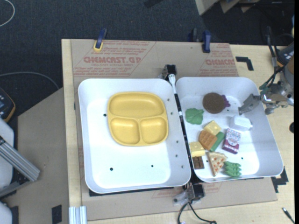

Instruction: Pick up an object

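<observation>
A yellow three-compartment tray (138, 117) lies in the left white bin (93, 162). Both bins rest on a brown board printed with red lettering (112, 57), held at its far edge by a yellow clamp (98, 42) and a blue clamp (206, 41). Dark carpet (56, 8) surrounds the table.

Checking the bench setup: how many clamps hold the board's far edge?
2: a yellow clamp near the far left corner and a blue clamp above the right bin.
</observation>
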You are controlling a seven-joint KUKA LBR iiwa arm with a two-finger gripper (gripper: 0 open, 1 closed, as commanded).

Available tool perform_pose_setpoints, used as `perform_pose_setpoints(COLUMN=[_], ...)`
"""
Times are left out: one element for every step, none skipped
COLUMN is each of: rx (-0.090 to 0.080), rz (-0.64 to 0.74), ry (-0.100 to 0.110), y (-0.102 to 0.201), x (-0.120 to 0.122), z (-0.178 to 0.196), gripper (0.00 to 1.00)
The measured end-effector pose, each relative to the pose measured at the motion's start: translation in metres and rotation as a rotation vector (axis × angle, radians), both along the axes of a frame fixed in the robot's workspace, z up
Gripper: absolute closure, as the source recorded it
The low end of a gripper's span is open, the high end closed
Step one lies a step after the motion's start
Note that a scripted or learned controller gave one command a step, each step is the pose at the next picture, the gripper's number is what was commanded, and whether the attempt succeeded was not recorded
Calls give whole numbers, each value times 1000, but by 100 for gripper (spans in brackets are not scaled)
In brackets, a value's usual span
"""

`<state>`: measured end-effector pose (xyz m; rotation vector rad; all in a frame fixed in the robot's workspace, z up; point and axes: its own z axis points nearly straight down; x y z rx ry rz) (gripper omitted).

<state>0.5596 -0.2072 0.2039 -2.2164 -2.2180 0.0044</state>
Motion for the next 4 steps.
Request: perform_pose_setpoints(rx=[0, -2, -4, -3], rz=[0, -1, -1, -1], ry=[-2, -3, -8, -8], y=[9, 3, 2, 3], x=[-6, -4, -2, -3], z=[-50, -95, -118, -108], gripper=[0, 0, 0, 100])
